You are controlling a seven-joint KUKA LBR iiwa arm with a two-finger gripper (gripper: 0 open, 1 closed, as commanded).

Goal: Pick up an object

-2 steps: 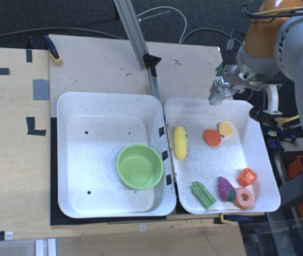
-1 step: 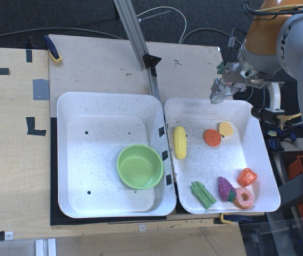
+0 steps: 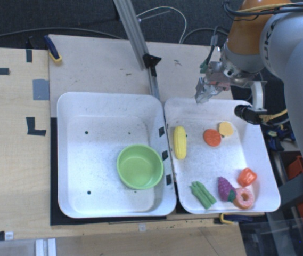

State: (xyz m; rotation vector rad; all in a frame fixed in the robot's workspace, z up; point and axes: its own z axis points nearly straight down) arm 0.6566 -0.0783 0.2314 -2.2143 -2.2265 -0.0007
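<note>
1. Two white bins sit side by side on the bench; the left bin (image 3: 71, 143) holds a green bowl (image 3: 139, 167), which rests near its right wall, toward the near side.
2. Just right of the divide, in the right bin (image 3: 258, 159), a yellow corn cob (image 3: 179, 142) lies lengthwise along the left wall.
3. Near the front of that bin lies a green vegetable (image 3: 203, 194), and to its right a purple bunch of grapes (image 3: 224, 188).
4. At the near right corner a pink doughnut (image 3: 244, 198) touches the grapes, with a red pepper (image 3: 246, 177) just behind it.
5. Farther back, an orange-red round piece (image 3: 212, 137) lies beside a small yellow piece (image 3: 226, 129); the two are almost touching.
6. The gripper (image 3: 203, 96) hangs over the far edge of the right bin, well apart from every toy, with nothing between its fingers; whether they are spread or closed I cannot tell.
7. Behind it, the grey arm (image 3: 287, 36) with its orange band reaches in from the right.
</note>
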